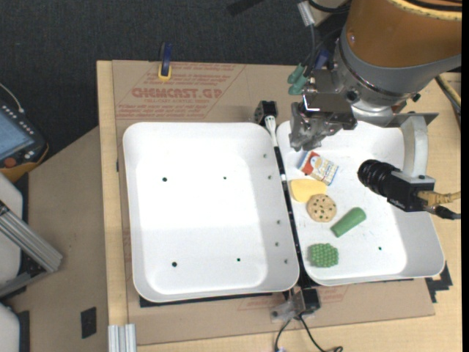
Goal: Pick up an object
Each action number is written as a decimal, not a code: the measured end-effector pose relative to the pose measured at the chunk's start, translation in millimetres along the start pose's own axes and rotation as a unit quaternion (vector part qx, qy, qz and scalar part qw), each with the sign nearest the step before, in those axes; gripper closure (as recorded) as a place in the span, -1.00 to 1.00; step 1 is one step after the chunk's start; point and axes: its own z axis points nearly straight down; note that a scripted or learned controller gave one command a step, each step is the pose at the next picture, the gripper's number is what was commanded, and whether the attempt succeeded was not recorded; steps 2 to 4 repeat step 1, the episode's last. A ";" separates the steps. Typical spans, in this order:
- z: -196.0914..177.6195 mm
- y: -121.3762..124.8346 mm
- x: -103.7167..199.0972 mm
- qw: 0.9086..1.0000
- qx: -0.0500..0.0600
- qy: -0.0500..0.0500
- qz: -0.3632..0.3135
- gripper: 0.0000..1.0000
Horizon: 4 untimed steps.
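In the right bin (pixel 410 259) lie a small red, white and blue carton (pixel 320 168), a pale yellow wedge (pixel 306 188), a brown cookie (pixel 321 209), a green cylinder (pixel 347 222) and a green bumpy round piece (pixel 323 255). My gripper (pixel 306 139) hangs over the bin's upper left part, just above and to the left of the carton. Nothing shows between its fingertips. The big grey and orange arm (pixel 399 28) covers the bin's far end.
The left bin (pixel 198 204) sits beside the right one on a cardboard sheet (pixel 183 86). A black cylindrical part (pixel 388 180) with a cable sticks out over the right bin's right side. A blue and yellow clip (pixel 165 63) stands at the cardboard's far edge.
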 end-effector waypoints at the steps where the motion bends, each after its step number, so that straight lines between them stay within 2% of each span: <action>1: 62.6 -5.9 -21.9 1.000 0.006 -0.001 0.002 1.00; 4: 62.6 -5.9 -21.9 1.000 0.006 -0.001 0.002 1.00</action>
